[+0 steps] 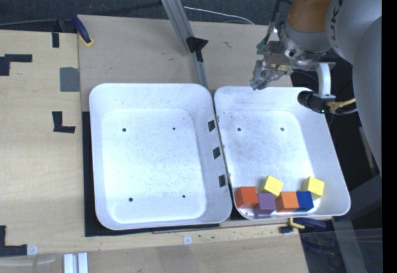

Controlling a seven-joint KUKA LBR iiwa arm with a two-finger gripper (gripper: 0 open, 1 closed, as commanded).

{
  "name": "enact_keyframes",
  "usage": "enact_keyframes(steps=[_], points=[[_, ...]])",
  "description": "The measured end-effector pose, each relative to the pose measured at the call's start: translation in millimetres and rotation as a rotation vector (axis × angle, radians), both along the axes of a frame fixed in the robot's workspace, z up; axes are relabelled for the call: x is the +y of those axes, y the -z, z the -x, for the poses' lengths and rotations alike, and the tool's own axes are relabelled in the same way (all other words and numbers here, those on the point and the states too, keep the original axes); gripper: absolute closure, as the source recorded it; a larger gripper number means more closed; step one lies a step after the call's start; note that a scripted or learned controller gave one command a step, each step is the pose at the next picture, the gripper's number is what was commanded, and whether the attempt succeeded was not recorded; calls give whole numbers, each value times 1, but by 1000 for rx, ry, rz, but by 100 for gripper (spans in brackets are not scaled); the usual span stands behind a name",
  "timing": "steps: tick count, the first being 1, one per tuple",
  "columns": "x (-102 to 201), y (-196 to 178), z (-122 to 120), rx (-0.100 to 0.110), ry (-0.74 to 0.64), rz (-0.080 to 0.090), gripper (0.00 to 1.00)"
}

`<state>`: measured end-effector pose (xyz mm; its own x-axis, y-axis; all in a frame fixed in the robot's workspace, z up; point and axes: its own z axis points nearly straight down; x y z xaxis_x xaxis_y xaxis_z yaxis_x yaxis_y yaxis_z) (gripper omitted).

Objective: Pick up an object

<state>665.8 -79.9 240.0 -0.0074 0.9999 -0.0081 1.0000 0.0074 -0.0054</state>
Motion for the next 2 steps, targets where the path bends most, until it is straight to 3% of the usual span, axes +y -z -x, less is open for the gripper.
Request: enact_keyframes(steps=[2], points=[[1,-19,0,1,-2,2,100]])
